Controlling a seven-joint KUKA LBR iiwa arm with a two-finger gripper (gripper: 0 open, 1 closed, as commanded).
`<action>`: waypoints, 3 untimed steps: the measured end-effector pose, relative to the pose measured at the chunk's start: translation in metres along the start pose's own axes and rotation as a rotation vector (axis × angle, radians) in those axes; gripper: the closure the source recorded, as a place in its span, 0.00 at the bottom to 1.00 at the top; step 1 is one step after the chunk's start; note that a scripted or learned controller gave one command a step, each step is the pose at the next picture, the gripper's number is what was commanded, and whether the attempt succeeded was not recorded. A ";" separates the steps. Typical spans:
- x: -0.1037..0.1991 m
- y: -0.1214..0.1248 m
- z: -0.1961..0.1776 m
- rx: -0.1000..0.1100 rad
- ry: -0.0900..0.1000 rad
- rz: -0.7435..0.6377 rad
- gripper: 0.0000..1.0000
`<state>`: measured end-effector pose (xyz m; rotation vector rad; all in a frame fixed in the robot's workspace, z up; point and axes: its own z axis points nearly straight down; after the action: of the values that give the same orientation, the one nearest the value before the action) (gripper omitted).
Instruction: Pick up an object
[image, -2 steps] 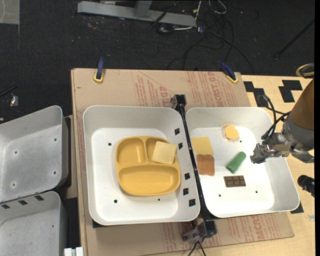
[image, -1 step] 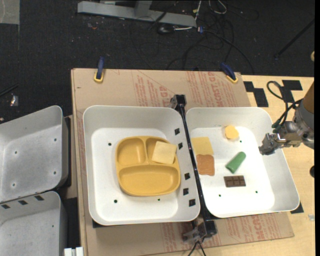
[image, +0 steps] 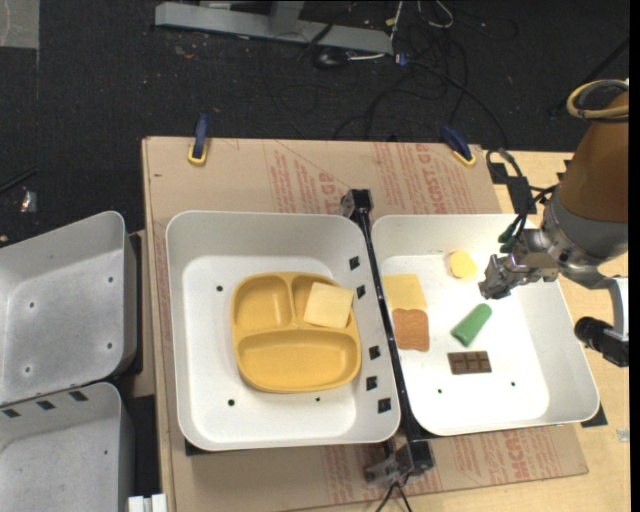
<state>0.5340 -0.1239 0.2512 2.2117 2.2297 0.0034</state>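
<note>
In the right bin lie a round yellow piece, a yellow cheese slice, a brown toast slice, a green block and a dark chocolate bar. My gripper hangs over the bin's upper right part, just right of the round yellow piece and above the green block. Nothing shows between its fingers. The left bin holds a yellow divided plate with a pale cheese slice in its upper right compartment.
A black divider rail runs between the two bins. Cables trail along the arm at the right. Blue and yellow clamps grip the board's far edge. White bin lids lie off to the left.
</note>
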 end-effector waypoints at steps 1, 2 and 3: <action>0.050 0.000 0.007 0.003 0.001 0.001 1.00; 0.099 0.011 0.001 0.001 0.000 0.000 1.00; 0.153 0.030 0.003 0.001 0.001 -0.001 1.00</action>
<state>0.5629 0.0292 0.2487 2.2116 2.2310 0.0034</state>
